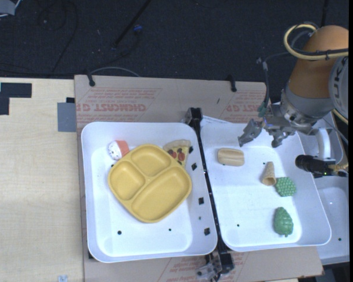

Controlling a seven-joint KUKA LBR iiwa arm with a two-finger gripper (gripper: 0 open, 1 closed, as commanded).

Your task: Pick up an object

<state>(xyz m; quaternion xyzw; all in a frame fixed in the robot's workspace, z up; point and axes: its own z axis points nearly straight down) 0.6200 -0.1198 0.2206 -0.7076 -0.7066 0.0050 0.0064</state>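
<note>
- Pincer (265, 134) is seen above the far edge of the right bin (247, 239), its two fingers spread wide with nothing between them.
- No object has been taken yet; the step in hand is judged to be the approach, before any descent.
- The bun (230, 157) lies nearest, just below and left of the pincer, apart from the other things, and is judged the likeliest target.
- The next move would call for the open fingers to be brought over the bun, lowered to either side of it and closed across its short width.
- The cone (268, 173) lies to the right, touching or just beside a green lump (286, 186); a second green piece (283, 221) rests nearer the front rim.
- In the left bin (100, 216) a yellow tray (150, 183) is set, with a pizza slice (177, 151) and a red-and-white toy (117, 150) tucked at its far edge.
- The height of the pincer above the bin floor cannot be told from this slant.
- What the green pieces are cannot be made out.
- The arm (317, 69) is cut off at the right.
</note>
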